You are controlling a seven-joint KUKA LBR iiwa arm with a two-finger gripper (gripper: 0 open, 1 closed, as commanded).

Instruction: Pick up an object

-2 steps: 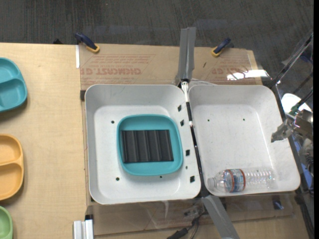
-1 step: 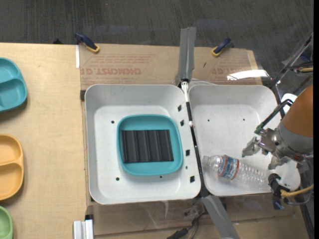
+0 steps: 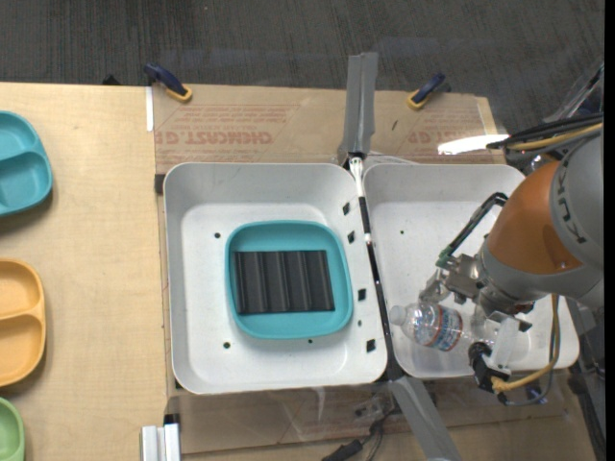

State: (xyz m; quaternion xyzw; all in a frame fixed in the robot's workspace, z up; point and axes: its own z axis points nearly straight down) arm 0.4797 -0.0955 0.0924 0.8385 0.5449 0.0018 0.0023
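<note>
A clear plastic bottle (image 3: 432,326) lies lengthwise left-to-right in the right bin (image 3: 404,209), just left of the gripper (image 3: 473,307), whose grasp state I cannot tell.

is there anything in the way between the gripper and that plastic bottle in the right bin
Nothing visible stands between them. The gripper is already down at the clear plastic bottle, which lies on its side near the front left of the right bin. The teal tray sits apart in the left bin.
</note>
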